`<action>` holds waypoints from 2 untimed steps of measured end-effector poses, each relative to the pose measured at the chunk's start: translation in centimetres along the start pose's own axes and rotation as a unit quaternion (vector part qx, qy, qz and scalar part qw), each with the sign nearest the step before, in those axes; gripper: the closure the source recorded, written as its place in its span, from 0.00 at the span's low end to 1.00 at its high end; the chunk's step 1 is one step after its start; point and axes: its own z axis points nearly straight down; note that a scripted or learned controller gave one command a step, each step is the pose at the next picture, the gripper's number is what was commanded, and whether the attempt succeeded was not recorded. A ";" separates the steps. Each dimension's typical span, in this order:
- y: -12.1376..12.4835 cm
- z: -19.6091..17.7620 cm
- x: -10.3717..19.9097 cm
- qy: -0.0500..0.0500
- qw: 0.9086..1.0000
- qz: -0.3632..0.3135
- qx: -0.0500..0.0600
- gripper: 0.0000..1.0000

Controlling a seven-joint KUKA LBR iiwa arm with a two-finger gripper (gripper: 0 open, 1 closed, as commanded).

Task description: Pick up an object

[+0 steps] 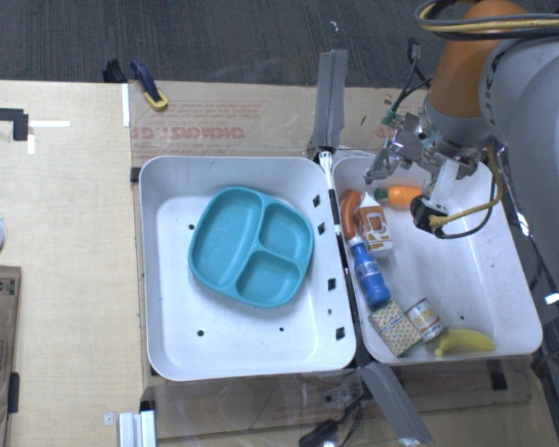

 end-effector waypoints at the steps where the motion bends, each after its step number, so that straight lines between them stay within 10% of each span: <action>1: 3.5 10.0 -7.3 0.000 0.996 -0.091 -0.001 0.00; 2: 3.6 9.0 -7.4 0.000 0.996 -0.090 0.000 1.00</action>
